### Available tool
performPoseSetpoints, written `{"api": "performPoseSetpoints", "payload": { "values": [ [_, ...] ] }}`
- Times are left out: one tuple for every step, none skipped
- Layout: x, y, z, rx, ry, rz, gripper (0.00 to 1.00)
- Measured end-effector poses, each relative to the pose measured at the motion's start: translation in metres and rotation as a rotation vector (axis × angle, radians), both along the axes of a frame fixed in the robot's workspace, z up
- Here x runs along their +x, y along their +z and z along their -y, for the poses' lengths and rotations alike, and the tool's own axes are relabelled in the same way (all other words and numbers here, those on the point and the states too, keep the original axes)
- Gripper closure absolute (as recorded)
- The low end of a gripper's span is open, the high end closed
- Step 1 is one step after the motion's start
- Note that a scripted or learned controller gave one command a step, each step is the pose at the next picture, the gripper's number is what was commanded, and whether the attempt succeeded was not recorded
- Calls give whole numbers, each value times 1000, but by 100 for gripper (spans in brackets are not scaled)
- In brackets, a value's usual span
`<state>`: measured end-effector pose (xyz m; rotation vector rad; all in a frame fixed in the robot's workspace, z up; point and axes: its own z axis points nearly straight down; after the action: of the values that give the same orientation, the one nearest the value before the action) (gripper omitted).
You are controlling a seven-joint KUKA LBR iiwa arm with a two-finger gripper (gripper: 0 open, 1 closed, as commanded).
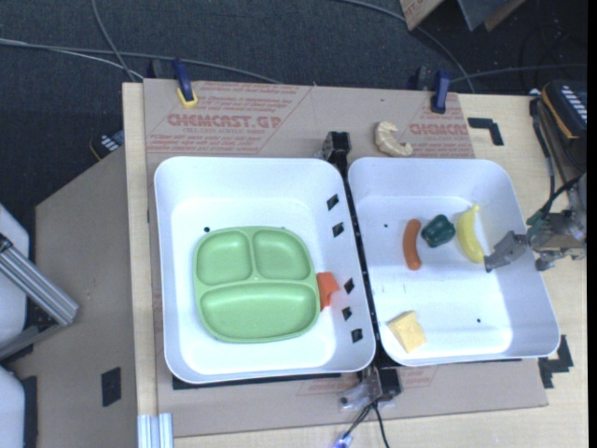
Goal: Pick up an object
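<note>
2 white bins (177, 250); 1 green tray (254, 284); 1 banana (471, 234); 1 sausage (411, 244)

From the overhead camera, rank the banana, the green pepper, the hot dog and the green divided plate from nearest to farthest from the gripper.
Measured from the gripper, at the right bin's right side:
1. Banana, just left of it.
2. Green pepper, beside the banana.
3. Hot dog, mid right bin.
4. Green divided plate, in the left bin.

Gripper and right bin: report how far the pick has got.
Done: the gripper has reached the right bin, low beside the banana. In hand: nothing shows between its fingers. Left: the whole grasp and lift; banana, green toy, sausage and cheese wedge all lie on the bin floor.
</note>
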<state>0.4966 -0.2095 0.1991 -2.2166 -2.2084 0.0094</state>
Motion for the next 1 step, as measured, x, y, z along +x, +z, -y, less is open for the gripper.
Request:
{"api": "performPoseSetpoints", "payload": {
  "values": [
    [3,6,0,-4,4,12,0]
  ]
}}
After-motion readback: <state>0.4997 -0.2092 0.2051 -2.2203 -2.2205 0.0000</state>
